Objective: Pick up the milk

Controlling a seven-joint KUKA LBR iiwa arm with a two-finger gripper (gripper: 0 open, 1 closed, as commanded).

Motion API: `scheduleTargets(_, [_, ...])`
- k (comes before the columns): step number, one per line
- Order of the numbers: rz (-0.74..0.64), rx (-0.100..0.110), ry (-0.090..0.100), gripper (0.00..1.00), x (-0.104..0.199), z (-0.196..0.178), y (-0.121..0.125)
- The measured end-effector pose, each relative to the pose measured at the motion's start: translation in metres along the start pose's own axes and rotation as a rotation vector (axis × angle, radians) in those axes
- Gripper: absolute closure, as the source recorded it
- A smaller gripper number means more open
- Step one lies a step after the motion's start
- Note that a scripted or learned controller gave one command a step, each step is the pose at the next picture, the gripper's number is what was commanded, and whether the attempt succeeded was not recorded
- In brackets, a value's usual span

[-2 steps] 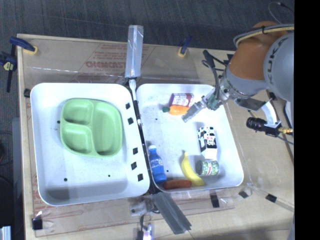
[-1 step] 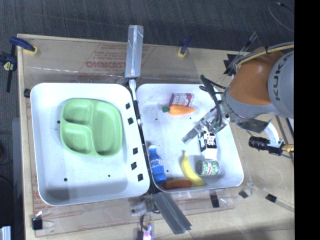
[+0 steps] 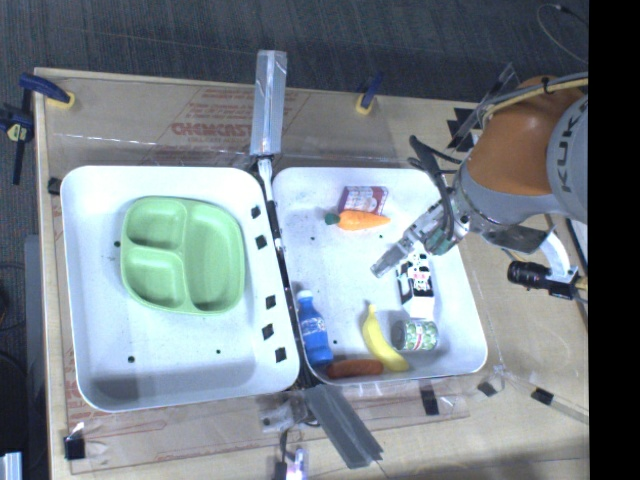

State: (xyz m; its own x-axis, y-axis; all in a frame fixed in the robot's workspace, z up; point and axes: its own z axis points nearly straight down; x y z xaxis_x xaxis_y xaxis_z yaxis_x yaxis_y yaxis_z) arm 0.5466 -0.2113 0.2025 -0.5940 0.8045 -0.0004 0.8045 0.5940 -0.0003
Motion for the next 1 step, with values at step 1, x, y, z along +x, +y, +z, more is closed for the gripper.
scheduleTargets(1, [-0.084, 0.000, 0.001, 0.00, 0.0092, 0.0493, -0.0093])
